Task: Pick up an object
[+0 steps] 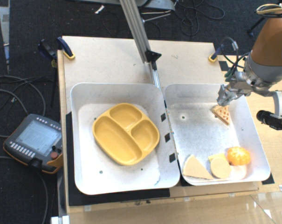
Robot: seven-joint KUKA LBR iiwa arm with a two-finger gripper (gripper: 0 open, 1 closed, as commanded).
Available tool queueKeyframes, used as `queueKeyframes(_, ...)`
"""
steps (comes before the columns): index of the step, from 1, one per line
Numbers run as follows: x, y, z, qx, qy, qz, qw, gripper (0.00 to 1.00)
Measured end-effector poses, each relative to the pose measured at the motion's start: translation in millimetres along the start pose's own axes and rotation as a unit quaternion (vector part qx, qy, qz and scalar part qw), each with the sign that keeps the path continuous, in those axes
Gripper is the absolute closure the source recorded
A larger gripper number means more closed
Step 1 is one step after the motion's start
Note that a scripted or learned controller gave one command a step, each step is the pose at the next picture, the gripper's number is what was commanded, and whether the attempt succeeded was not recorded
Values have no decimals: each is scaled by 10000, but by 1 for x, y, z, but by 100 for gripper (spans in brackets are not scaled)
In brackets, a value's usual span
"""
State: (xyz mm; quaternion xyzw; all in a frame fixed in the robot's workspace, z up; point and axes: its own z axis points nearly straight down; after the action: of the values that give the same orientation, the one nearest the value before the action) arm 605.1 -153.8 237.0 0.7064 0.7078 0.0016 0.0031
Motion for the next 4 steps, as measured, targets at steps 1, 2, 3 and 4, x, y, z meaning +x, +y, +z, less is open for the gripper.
queueKeyframes(1, 0, 1, -26, 10, 5, -1, 10000, 100)
queueKeyframes(2, 54, 2, -32, 27, 22, -29, 10000, 100)
queueKeyframes(3, 100, 7, -19, 41, 18, -27, 10000, 100)
queueKeyframes(4, 160, 3, -21, 36, 20, -31, 10000, 100)
